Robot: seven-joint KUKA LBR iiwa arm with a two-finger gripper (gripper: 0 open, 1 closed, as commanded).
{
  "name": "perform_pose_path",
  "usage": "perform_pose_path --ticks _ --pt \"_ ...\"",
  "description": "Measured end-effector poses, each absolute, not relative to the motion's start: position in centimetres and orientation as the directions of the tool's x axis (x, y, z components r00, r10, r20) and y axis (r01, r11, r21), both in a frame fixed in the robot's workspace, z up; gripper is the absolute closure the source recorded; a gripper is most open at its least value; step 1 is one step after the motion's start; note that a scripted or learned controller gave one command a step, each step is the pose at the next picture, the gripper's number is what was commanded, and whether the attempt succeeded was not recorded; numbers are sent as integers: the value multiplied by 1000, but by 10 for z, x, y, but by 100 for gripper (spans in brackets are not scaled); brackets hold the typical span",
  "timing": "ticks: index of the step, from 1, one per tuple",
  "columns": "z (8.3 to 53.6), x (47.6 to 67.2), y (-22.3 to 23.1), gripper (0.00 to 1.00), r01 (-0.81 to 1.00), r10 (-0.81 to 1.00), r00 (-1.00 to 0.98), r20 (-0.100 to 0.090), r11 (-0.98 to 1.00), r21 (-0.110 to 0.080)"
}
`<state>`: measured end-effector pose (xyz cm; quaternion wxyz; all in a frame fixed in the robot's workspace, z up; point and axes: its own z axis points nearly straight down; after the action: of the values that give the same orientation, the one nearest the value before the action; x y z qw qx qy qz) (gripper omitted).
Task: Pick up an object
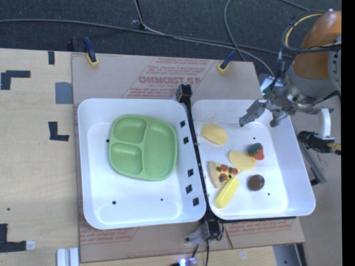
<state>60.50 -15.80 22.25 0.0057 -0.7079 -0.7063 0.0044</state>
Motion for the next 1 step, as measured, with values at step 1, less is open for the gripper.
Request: perform_pose_path --ticks 1 --pt "230 608 -158 0 1000 1000 -1 0 1 -1"
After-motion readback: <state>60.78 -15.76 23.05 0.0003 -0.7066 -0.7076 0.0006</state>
